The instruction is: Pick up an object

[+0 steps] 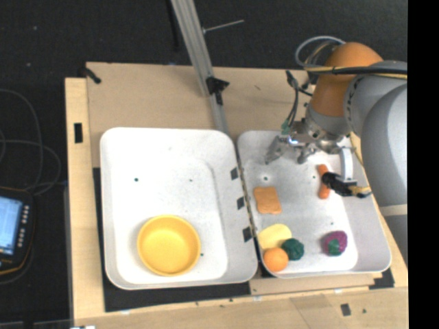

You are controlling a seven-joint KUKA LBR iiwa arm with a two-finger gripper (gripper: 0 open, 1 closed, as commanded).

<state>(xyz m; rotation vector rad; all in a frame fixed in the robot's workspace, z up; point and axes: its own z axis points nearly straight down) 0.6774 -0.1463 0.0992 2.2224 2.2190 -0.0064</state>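
Grey arm hand (289, 149): over right bin's (363, 249) 12 o'clock end, fingers spread, gripping nothing.
Right bin: tan sponge (267, 199) at centre-left; orange carrot (323, 181) at 2 o'clock; lemon (274, 236), orange (276, 260), broccoli (293, 249), purple fruit (335, 242) along 6 o'clock.
Left bin (164, 156): yellow bowl (169, 245) at 6 o'clock.

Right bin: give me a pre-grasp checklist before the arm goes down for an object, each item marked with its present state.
1. Gripper above the right bin: ok.
2. Nothing between the fingers: ok, they look spread and bare.
3. Gripper over a target: not ok, bare floor beneath it.
4. Tan block standing free: ok.
5. Yellow piece, orange ball and green piece apart: not ok, clustered.
6. Purple piece free: ok.
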